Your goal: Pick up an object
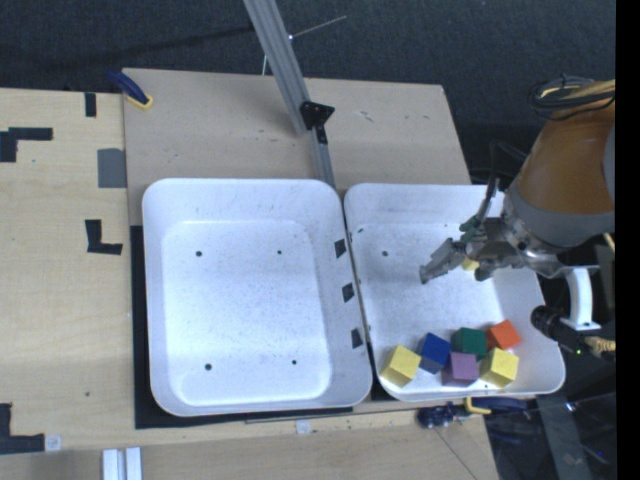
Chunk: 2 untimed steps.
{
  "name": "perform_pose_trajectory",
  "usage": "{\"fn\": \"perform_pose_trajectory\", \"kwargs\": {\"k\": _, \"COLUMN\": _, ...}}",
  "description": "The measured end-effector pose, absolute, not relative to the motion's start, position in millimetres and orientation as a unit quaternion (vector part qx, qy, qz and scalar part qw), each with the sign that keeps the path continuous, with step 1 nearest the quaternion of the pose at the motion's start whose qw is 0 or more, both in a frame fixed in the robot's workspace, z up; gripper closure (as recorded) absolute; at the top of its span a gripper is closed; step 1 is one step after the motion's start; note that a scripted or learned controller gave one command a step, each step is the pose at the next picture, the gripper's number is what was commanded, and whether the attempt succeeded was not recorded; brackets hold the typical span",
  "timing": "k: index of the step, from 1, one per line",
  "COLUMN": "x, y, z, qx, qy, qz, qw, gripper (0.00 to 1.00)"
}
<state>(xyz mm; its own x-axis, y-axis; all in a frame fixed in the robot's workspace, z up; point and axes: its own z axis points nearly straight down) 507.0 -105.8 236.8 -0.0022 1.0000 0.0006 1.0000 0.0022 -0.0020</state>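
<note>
pincer (pixel 440 266): hangs over the middle of the right bin (pixel 400 218), fingers pointing left and down; whether they are apart or together, cannot tell, too dark and blurred. Nothing visible between them.
hidden/unclear: a small yellowish speck sits next to the pincer body, can't tell what it is. Arm's lower part is cut off at the right edge. Whether the pincer tips touch the bin floor: can't tell.
blocks: six, all bunched in the near right corner of the right bin. One each: yellow block (pixel 402 365), blue block (pixel 434 351), green block (pixel 468 341), purple block (pixel 462 367), orange block (pixel 505 335), plus a second yellow cube (pixel 502 367). They touch or nearly touch each other; well apart from the pincer.
bins: two, side by side on the surface (pixel 220 128). Left bin (pixel 170 208) shows four dark dots on its floor.
arm (pixel 565 183): comes in from the right, orange band up top, wrist bent so the pincer leans toward the bin centre.
other: grey slanted pole (pixel 280 48) crosses the surface behind the bins.
</note>
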Motion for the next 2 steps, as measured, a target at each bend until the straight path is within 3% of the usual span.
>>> {"fn": "perform_pose_trajectory", "kwargs": {"k": 1, "x": 506.9, "y": -106, "z": 237, "qx": -0.707, "qy": -0.708, "qz": 0.0004, "qw": 0.001, "gripper": 0.00}}
{"fn": "perform_pose_trajectory", "kwargs": {"k": 2, "x": 502.7, "y": -109, "z": 192, "qx": -0.707, "qy": -0.707, "qz": 0.0021, "qw": 0.002, "gripper": 0.00}}
